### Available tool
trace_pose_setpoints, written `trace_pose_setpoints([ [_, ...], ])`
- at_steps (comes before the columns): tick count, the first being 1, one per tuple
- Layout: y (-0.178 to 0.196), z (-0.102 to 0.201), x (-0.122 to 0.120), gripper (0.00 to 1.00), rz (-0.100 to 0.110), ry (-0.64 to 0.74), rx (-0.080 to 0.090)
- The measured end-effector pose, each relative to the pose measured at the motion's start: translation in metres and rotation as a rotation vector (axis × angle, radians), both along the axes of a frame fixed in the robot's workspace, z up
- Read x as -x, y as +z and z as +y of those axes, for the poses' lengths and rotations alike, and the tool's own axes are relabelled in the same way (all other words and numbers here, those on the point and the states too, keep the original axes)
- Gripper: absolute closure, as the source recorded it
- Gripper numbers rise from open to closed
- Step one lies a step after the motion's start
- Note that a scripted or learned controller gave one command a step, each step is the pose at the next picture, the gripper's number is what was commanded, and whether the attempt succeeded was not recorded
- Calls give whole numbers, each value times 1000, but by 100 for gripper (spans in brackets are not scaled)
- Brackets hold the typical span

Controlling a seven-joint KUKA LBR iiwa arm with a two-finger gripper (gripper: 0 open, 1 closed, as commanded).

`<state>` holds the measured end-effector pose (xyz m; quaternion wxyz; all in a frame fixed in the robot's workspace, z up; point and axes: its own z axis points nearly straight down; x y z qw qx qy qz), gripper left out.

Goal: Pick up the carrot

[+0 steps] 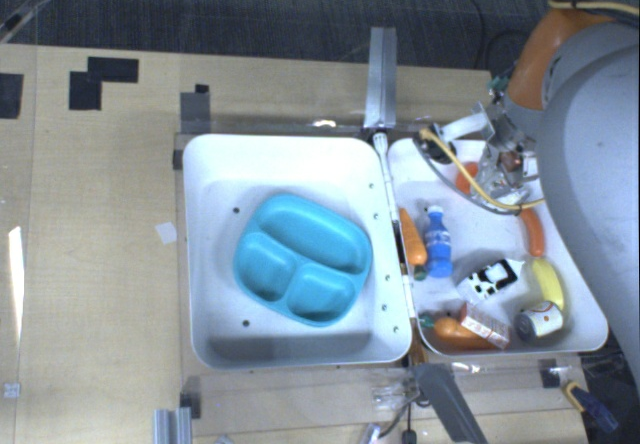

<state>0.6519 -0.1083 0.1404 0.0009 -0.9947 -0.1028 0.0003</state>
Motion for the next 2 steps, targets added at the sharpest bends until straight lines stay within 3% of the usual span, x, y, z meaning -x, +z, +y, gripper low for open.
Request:
trace_pose_setpoints([
  [1,8,1,-1,100,1,5,-1],
  [2,4,13,18,100,3,-2,1],
])
